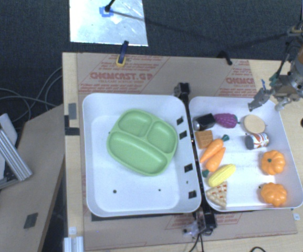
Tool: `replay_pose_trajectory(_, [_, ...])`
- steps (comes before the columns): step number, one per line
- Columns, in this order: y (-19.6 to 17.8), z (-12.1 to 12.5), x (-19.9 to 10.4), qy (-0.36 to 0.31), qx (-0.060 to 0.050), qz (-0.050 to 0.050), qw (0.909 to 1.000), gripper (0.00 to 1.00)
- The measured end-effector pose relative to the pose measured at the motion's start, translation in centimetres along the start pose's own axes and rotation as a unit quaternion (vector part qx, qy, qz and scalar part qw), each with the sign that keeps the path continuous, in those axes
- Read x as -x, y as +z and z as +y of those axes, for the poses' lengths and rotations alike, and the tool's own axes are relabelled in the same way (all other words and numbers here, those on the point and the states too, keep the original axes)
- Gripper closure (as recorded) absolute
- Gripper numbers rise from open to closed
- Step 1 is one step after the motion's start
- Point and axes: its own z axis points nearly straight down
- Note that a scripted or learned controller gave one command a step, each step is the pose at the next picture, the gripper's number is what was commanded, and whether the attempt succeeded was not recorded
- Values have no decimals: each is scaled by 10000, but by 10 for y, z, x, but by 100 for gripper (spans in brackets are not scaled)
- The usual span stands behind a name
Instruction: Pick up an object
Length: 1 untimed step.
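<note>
The right bin holds several toy foods: a purple eggplant, a tan round disc, a small can on its side, a carrot, a corn cob, a pizza slice, an orange cracker, two pumpkins and a black cylinder. My gripper hovers over the bin's far right corner, just beyond the tan disc. It is open, with nothing between its fingers.
The left bin holds a green divided plate. A black divider with clips runs between the two bins. A shiny sheet lies on the floor beyond the bench.
</note>
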Motion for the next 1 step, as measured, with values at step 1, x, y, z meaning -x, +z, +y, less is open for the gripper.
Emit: replay_pose_trajectory(1, [59, -3, -6, -3, -2, 2, 10000, 0])
